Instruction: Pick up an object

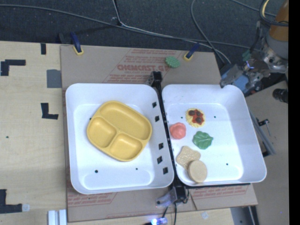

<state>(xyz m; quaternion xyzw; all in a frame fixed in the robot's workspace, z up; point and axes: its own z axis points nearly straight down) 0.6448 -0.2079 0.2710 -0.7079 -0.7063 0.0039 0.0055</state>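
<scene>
Cardboard-covered bench: gripper (255, 74), jaw state indeterminate, hangs above the right bin (234, 97); the toy foods (193, 142) lie clustered at its left, so descent may nudge neighbours.

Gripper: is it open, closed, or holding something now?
Gripper: cannot be told; it sits above the right bin's far corner, apart from the food pieces.
</scene>
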